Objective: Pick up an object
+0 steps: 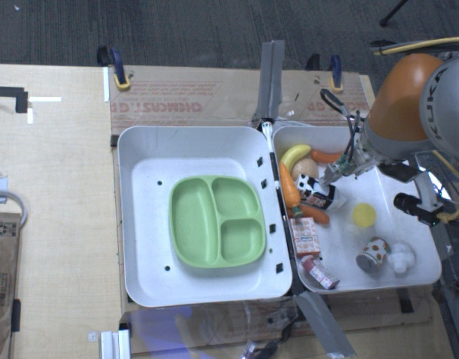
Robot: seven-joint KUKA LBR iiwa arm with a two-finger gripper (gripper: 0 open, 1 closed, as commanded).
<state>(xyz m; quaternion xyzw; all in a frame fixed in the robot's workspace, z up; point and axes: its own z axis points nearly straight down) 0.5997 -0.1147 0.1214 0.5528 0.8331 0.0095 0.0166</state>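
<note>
Over the right bin (409,271), the tool (336,172) hangs low above the heap by the left wall, where a banana (294,155), a carrot (288,188) and a black-and-white toy (317,194) lie touching one another; whether it is released or clenched, I cannot tell. To do this step well, I think it should descend straight on one piece, maybe the toy, so neighbours are not pushed. The yellow ball (364,215) lies apart and looks an easier target.

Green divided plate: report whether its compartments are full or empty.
Empty. All three compartments of the green divided plate show bare green plastic, in the left bin.
</note>
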